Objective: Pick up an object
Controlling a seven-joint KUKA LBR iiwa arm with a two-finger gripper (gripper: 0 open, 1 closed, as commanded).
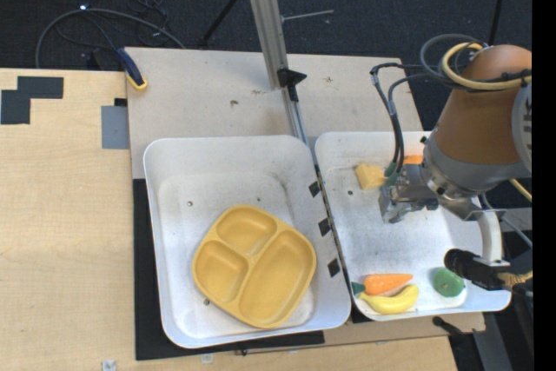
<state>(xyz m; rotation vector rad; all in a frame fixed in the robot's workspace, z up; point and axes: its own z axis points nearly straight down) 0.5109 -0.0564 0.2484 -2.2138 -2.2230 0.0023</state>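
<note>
My gripper (395, 206) hangs low over the middle of the right bin (373, 252). A pale yellow block (369, 176) lies just up and left of it, close to the fingers but apart from them. An orange piece (413, 159) peeks out behind the wrist. At the bin's front edge lie an orange carrot (387, 282), a yellow banana (391, 301) under it, and a green round item (448, 281). I see nothing between the fingers.
The left bin (174, 187) holds a yellow divided plate (254, 265). A metal post (268, 22) rises behind the bins. A black arm part (476, 267) reaches over the right bin's front right corner. Cables trail from the wrist.
</note>
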